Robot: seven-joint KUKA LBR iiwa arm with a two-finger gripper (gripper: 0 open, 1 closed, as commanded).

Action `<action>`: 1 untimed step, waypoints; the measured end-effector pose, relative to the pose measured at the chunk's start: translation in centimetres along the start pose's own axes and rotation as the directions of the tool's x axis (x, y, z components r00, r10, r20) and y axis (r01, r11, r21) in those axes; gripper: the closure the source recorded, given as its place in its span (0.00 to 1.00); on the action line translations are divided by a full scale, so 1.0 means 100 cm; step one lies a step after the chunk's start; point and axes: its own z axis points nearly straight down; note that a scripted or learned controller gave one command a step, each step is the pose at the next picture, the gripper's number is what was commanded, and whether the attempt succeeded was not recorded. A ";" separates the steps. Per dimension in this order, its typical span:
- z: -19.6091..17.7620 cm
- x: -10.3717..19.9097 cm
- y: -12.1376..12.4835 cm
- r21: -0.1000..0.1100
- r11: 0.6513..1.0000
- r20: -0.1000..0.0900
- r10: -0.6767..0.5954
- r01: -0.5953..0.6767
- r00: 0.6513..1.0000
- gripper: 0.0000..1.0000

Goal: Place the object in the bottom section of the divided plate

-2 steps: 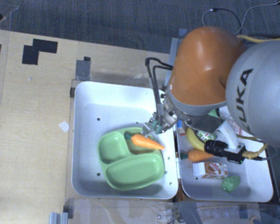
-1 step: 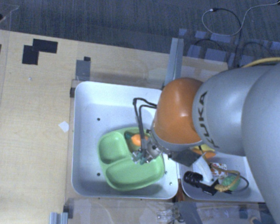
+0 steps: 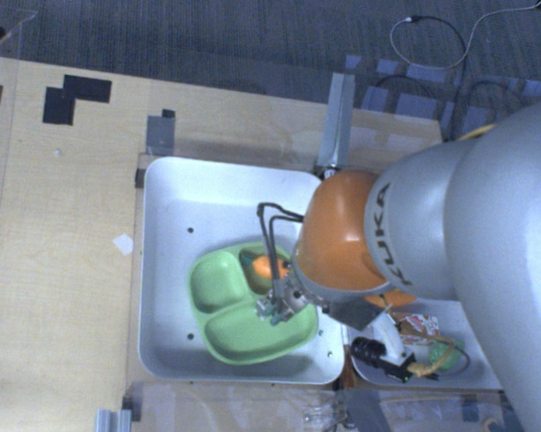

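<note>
A green divided plate (image 3: 241, 335) lies in the left white bin (image 3: 169, 249), with one section at the left, a wide one at the bottom and a small one at the top right. An orange object (image 3: 260, 268) rests in that top right section, partly behind the arm. My gripper (image 3: 274, 308) hangs below the orange wrist band, over the ridge between the bottom section and the top right one. It is just below and right of the orange object. Nothing shows between its tips.
The grey arm (image 3: 494, 239) covers most of the right bin (image 3: 482, 378); a red and white packet (image 3: 421, 324) and a green item (image 3: 447, 353) show at its near edge. Thin cables (image 3: 268, 221) loop over the left bin's middle.
</note>
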 end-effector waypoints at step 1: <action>0.008 0.008 0.022 -0.017 0.970 0.028 -0.242 0.242 0.970 1.00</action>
